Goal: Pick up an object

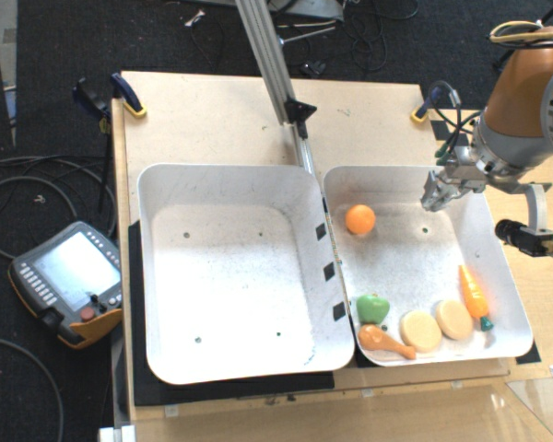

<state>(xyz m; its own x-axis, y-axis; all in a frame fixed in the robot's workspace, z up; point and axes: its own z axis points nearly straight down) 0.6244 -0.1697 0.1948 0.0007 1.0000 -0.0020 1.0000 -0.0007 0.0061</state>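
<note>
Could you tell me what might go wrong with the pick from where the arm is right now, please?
1. The gripper is over the far rim of the right bin, so a straight descent might strike the wall.
2. The orange ball is round and could roll away when touched.
3. The carrot, two pale discs and green piece crowd the near edge, so fingers may snag a neighbour.

Robot lab: teach pendant (66, 284), floor cables (18, 178)
</note>
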